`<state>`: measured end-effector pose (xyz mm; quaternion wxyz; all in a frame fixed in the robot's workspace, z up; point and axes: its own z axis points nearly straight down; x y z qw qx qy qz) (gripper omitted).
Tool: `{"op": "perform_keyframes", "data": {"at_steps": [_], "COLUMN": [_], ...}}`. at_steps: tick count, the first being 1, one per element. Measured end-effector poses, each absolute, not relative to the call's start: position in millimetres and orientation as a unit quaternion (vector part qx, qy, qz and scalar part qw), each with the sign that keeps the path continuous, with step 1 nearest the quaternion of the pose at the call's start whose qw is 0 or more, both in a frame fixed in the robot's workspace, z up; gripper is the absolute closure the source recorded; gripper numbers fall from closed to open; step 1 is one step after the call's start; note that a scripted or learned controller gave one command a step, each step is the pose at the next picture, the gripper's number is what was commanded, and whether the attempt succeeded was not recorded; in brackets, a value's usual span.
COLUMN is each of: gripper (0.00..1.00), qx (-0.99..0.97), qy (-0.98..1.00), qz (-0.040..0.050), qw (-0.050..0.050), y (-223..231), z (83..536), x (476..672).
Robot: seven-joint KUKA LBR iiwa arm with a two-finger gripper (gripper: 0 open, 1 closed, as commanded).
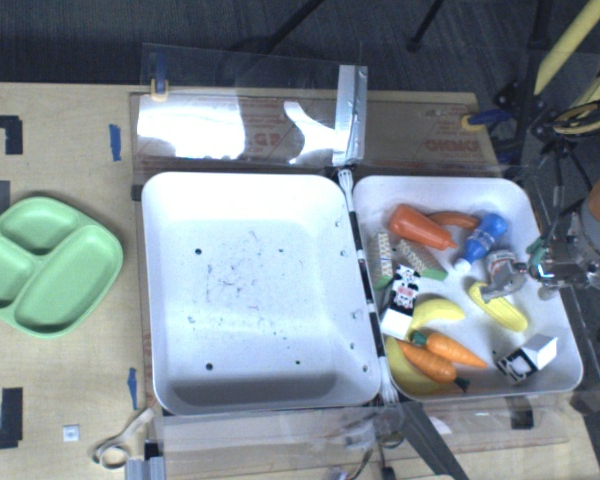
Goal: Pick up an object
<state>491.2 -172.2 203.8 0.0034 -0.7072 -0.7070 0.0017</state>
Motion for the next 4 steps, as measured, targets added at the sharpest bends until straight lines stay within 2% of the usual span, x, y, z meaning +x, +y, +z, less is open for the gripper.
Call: {"op": "perform_keyframes", "data": {"at_steps": [1,2,3,4], "gripper": [0.0,1.0,1.0,1.0], "qx": [-0.71,-0.711,-0.731,-0.795], "qy": [-0.704,-0.703,-0.683,-0.607], "qz": [0.001,0.0018,0.0018,0.0027], "qw": [0.003,0.005,0.002,0.001], "y": [-197.7,-198.9,-167.2,-145.8], "z": [92.5,98.9,205.5,297.8], "x": [507.7,506.5,555.5,521.1]}}
